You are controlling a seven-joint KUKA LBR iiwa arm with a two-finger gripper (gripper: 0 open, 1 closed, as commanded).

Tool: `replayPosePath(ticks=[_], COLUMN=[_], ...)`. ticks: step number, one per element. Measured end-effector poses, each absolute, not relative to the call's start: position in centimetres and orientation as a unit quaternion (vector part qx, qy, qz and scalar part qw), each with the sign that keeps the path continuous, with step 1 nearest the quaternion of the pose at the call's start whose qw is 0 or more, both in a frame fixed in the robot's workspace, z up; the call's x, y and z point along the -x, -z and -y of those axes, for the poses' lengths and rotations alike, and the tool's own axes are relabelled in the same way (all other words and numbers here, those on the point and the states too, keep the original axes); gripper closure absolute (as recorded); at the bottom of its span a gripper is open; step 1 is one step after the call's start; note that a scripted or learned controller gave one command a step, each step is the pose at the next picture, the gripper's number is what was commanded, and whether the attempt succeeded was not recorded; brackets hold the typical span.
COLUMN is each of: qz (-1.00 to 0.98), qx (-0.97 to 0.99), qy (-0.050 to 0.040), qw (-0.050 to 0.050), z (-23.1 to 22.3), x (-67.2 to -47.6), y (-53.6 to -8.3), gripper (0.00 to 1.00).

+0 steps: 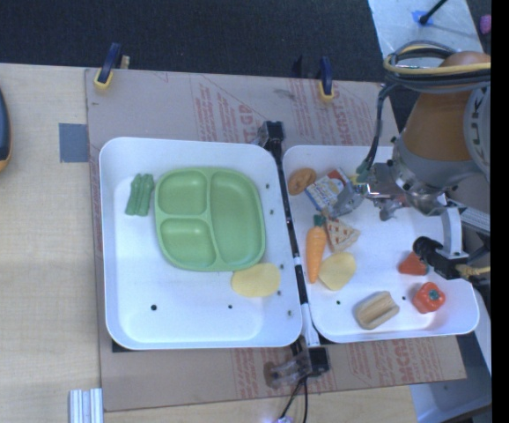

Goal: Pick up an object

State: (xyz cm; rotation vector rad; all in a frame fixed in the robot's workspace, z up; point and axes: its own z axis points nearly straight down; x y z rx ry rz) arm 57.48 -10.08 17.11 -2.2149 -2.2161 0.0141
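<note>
Grey metal gripper [353, 197] sits low over the right bin [387, 326], up in its far-left corner, but I can't tell how the jaws are set. Nearest pick looks like the carrot [315, 248], just toward me from it, long axis running near-to-far. Green divided plate [210, 218] sits in the left bin [127, 315].

one fixed camera up above the bench, looking down at a slant, far enough back to fit both white bins, left bin [118, 236] and right bin [387, 333], arm [439, 122] coming in from the right edge
</note>
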Motion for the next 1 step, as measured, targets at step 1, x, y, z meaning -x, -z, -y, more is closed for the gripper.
replayPosePath(ticks=[1], qz=[0.709], qx=[0.706], qy=[-0.0036], qw=[0.004], z=[9.66], x=[-57.9], y=[-8.66], gripper=[0.0])
